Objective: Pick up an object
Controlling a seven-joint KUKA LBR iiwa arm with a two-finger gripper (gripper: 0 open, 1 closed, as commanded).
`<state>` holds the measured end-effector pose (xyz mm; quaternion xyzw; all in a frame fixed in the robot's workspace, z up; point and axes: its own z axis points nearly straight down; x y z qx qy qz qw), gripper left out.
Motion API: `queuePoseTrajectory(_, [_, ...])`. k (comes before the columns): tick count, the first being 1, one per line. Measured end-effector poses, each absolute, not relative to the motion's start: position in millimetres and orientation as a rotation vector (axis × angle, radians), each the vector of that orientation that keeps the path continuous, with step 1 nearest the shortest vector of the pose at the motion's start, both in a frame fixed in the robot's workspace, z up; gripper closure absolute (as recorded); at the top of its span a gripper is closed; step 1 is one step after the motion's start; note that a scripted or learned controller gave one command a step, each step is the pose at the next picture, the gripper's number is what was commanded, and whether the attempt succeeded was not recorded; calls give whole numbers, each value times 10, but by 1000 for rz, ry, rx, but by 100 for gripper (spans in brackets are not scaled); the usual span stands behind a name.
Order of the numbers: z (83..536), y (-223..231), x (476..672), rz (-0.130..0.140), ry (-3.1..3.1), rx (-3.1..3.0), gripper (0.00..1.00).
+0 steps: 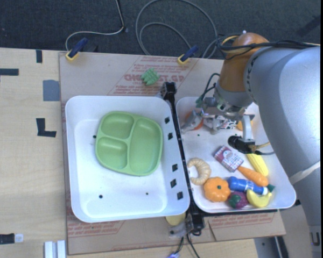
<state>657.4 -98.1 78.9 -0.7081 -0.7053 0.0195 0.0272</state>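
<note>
Bench: pale wood, brown cardboard sheet (pixel 129 79) under two white bins; dark carpet beyond, cables looped on it. Left bin (pixel 78 198): green divided plate (pixel 129 143). Right bin (pixel 282 190): toy food toward the near end, namely orange pumpkin (pixel 216 189), carrot (pixel 253 174), corn cob (pixel 258 163), ring biscuit (pixel 199 171). Gripper (pixel 215 120): low over the right bin's far end; grip cannot be told.

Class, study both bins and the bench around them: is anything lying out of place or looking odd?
Yes: a small green object lies on the brown board behind the left bin, outside both bins. The other items sit inside: the green plate left, the toys right.
</note>
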Motion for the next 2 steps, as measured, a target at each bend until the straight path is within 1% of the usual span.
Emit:
queuePoseTrajectory(1, [823,-992,6568,55,-2180,-2189,0])
queuePoseTrajectory(2, [790,-970,6574,63,-2179,-2192,0])
